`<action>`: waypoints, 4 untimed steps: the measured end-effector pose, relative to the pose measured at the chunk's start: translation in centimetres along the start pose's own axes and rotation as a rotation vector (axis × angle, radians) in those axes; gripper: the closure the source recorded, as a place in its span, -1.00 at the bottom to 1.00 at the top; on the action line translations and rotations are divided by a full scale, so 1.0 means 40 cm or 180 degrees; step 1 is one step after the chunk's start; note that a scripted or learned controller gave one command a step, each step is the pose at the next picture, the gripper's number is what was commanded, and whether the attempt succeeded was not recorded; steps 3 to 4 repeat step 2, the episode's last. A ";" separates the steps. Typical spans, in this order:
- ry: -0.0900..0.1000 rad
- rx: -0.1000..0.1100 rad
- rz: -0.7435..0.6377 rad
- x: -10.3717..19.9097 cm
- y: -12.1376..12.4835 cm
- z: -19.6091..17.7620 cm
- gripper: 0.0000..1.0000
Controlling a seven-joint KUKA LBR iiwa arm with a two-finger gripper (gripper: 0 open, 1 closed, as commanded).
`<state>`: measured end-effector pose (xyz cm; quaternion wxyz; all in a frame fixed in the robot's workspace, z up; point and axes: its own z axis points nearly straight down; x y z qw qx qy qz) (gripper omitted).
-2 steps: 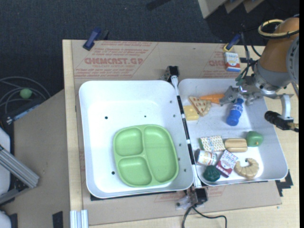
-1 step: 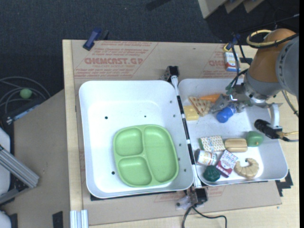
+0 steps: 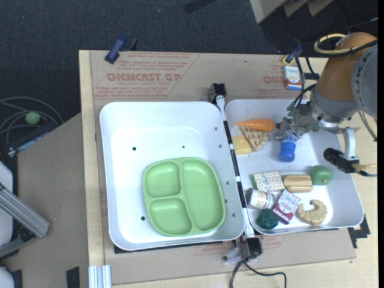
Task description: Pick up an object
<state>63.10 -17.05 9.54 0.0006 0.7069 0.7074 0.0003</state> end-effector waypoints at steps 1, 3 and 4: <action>0.0006 0.0009 -0.0003 0.125 -0.018 0.027 1.00; 0.0005 0.0004 -0.0001 0.232 -0.239 -0.226 1.00; 0.0005 0.0004 -0.0001 0.232 -0.239 -0.226 1.00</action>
